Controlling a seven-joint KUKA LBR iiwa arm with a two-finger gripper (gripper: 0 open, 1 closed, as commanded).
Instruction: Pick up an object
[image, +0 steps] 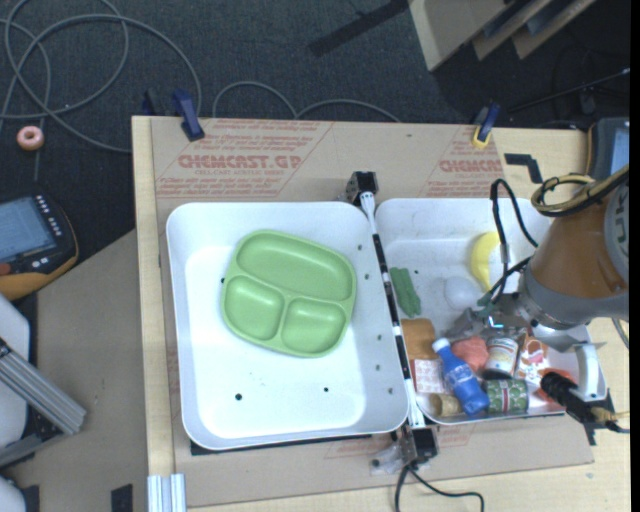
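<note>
Bins number two, both shallow, white and glossy, standing side by side on a brown cardboard sheet printed with red lettering. The left bin (200, 330) holds a single thing: a pale green plastic plate (288, 292) with rounded corners and three compartments, one long section at the far side and two smaller ones nearer the camera. The right bin (430, 225) is crowded along its near side. One blue-capped bottle (463, 377) lies tilted there, touching a small can with a green label (506, 397). Just beside them are a brown card piece (417, 332), a red and white packet (428, 376), a red soft-looking object (470, 352) and a small jar with a white lid (502, 353). A dark green flat strip (405, 290) lies near the wall between the bins, and one yellow rounded object (485, 258) sits towards the far side, well apart from the pile.

The grey arm (585, 265) with its orange band comes in from the right and covers the right part of that bin. Its gripper (490, 322) is low over the clutter, just beside the jar and the red object; whether its jaws are apart or together cannot be told, since the wrist and black cables hide them. Two clamps, one blue (186, 113) and one blue and yellow (486, 123), hold the cardboard's far edge.
</note>
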